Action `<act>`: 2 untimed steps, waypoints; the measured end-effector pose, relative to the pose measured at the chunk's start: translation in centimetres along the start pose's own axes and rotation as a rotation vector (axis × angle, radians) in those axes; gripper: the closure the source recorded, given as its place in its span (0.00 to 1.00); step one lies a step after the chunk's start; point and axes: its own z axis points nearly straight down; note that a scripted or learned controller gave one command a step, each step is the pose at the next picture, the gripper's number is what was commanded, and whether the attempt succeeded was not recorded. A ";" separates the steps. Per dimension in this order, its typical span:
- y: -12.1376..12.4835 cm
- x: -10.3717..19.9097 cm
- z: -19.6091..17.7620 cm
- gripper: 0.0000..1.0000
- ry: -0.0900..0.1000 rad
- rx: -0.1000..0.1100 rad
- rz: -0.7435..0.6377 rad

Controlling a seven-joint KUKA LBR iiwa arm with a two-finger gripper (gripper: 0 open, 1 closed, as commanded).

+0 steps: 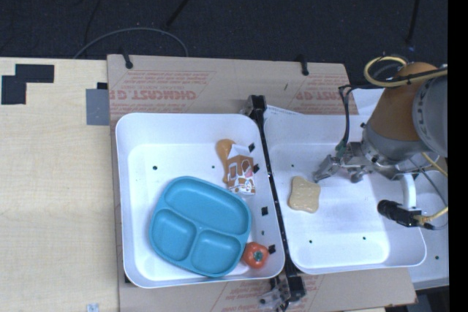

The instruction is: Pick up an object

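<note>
Camera view looks down on a pale wooden bench [51, 186] with a brown cardboard sheet [219, 84] under two shallow white bins side by side. The left bin [135, 150] holds the most — a blue divided tray [199, 226] lies tilted across its lower half, with three compartments facing up. The right bin [351, 245] is mostly bare white floor.

The arm [409, 113] reaches in from the right, its orange band showing above a grey wrist, and hangs over the upper right part of the right bin. The gripper [327, 170] points left and down toward the bin floor; its two thin fingers [322, 173] stand slightly apart with nothing between them, though the metal is dim against the white.

A pale tan, bread-like piece [304, 195] lies flat on the right bin's floor near the divider — just below and left of the fingertips, close but apart from them. In the left bin, a small printed packet [240, 175] rests against the divider wall above the tray's upper right corner, and an orange-brown scrap [224, 150] touches its top edge. A small red tomato [255, 255] with a green top sits at the tray's lower right corner, touching its rim.
</note>
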 end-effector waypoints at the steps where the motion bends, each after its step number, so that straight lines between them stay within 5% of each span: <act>1: 0.1 -0.1 -1.3 1.00 0.000 -0.002 0.002; 2: 0.3 -0.4 -7.6 1.00 -0.003 -0.009 -0.002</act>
